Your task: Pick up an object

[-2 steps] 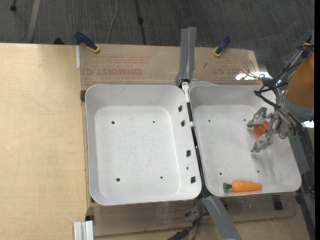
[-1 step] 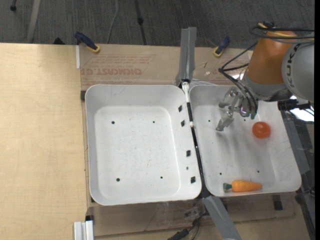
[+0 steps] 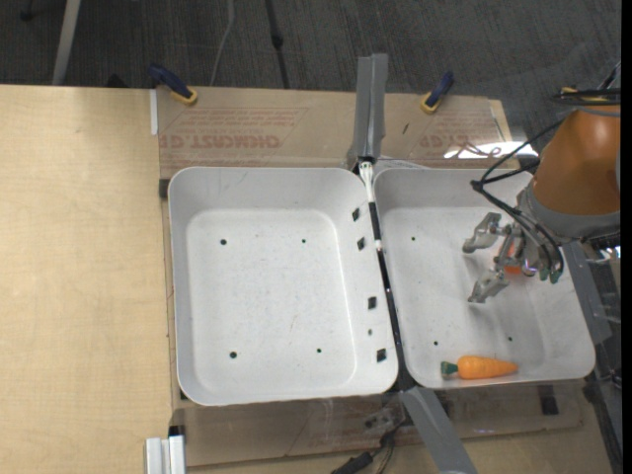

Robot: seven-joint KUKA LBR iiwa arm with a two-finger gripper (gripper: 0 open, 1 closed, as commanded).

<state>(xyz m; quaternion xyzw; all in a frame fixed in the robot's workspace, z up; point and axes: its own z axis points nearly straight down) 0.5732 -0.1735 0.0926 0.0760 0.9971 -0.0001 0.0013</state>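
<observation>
The gripper (image 3: 483,262) hangs over the middle of the right bin (image 3: 415,191), fingers spread apart and holding nothing. The carrot (image 3: 479,367) lies against that bin's near wall, almost directly nearward of the gripper (long axis running left-right, green tip leftward).

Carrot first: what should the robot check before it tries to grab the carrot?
1. Carrot in sight, lying flat by the near wall of the right bin: ok.
2. Gripper open, nothing between its fingers: ok.
3. Gripper above the carrot: not ok, it hangs over the bin's middle, farther back.
4. Nothing lies between gripper and carrot: ok.
5. Room for a finger between carrot and wall: cannot tell.
</observation>
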